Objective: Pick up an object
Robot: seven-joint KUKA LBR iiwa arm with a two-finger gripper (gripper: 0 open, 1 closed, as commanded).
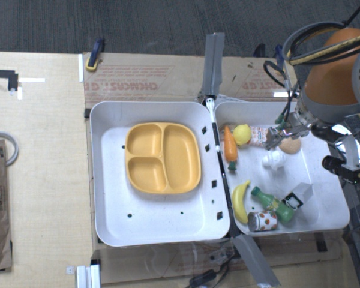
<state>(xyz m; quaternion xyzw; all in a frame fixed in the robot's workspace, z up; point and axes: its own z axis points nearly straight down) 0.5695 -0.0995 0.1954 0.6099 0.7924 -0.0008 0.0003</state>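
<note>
Far to the left of the end effector, the left bin holds a yellow divided plate lying flat near its middle. Next along, the right bin starts with a carrot against its near-left wall and a lemon just beside it, both to the end effector's left. Below those, well toward the front edge, lie a banana, a small can and a green bottle close together, with a white lump between them and the end effector.

The arm leans in from the right, its orange band up high and the wrist angled down and leftward into the bin's back part. The end effector sits low among the things there, touching or just beside a tan rounded object on its right. From here I cannot tell its state, nor whether anything is caught in it.
</note>
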